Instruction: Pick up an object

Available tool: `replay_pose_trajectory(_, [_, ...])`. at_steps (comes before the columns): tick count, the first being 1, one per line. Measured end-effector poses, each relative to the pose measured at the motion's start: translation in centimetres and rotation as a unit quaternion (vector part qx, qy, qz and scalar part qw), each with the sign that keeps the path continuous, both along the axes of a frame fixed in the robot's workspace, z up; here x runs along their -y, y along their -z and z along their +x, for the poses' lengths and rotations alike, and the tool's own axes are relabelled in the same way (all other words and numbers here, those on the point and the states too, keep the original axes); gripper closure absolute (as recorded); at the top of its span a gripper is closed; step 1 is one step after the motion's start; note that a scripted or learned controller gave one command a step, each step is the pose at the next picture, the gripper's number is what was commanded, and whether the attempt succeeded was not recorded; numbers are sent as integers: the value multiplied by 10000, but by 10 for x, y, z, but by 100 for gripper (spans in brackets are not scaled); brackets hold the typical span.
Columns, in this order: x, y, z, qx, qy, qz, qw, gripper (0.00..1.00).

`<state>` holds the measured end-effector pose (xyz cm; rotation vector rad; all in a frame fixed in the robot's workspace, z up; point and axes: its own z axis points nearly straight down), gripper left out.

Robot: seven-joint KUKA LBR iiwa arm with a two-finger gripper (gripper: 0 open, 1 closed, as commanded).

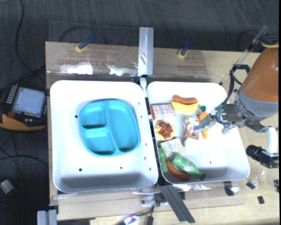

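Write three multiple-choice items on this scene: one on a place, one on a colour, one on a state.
1. Where does the divided plate lie?
A. left bin
B. right bin
C. on the floor

2. What colour is the divided plate?
A. red
B. blue
C. yellow

3. How does the green bottle rest?
A. standing upright
B. lying on its side
C. hanging from a clamp

Answers: 1 A, it sits in the left bin. 2 B, its surface is light blue. 3 B, it lies flat near the right bin's front wall.
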<state>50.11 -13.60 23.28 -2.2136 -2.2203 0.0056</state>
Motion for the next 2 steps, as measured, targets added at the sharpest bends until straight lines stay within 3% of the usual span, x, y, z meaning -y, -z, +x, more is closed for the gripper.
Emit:
replay_pose_trajectory(1, [50, 37, 67, 11, -1379, -1, 9904, 0])
replay_pose_trajectory(2, [56, 111, 95, 139, -1595, -50, 9871, 0])
